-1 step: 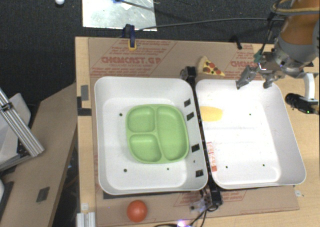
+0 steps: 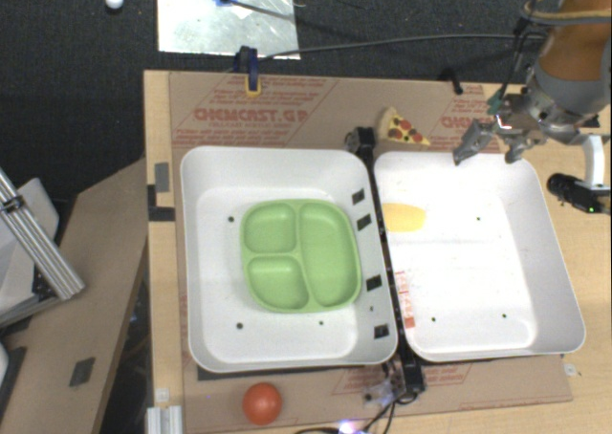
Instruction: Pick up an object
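**Asker:** Bench layout first, please. What is where?

**Describer:** Two shallow white bins sit side by side. The left bin (image 2: 206,231) holds a green divided tray (image 2: 300,255). The right bin (image 2: 535,260) holds one small yellow object (image 2: 403,218), lying flat near its left wall, toward the far end. Outside the bins, a toy pizza slice (image 2: 403,128) rests on the bench just beyond the right bin's far left corner, and an orange-red ball (image 2: 261,402) sits in front of the left bin.

**Asker:** And the arm?

**Describer:** It reaches in from the right. The gripper (image 2: 495,146) hangs over the far edge of the right bin, with its two fingers spread apart and nothing between them. It is well apart from the yellow object.

**Asker:** What would a good pick need?

**Describer:** Judging from this view, the yellow object is the only thing in reach inside that bin. The gripper would need to travel left and toward the near side, centre over the object, then descend straight with the fingers kept wide. The object looks low and flat, so the fingertips likely have to get nearly to the bin floor before closing. The bin wall just beside it could block one finger, so turning the wrist to close along the wall seems wise.
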Controlling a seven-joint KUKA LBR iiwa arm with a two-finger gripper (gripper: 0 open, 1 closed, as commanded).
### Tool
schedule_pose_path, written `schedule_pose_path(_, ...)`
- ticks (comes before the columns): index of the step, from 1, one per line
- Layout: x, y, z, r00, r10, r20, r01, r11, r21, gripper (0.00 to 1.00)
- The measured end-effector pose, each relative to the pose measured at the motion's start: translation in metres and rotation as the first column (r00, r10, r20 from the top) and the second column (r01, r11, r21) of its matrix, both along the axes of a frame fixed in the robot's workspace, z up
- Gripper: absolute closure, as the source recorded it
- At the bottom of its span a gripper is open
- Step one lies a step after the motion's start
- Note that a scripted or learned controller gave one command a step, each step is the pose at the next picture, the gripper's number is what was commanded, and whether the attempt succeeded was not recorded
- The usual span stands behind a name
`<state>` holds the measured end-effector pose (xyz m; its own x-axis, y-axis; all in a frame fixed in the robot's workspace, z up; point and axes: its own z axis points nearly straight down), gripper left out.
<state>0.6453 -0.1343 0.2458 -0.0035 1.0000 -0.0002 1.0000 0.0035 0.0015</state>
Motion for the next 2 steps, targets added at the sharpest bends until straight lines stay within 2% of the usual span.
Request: schedule_pose_path(2,-0.003,0.010,-0.119,1.000,0.000,-0.003,0.000,1.000,0.001,0.00)
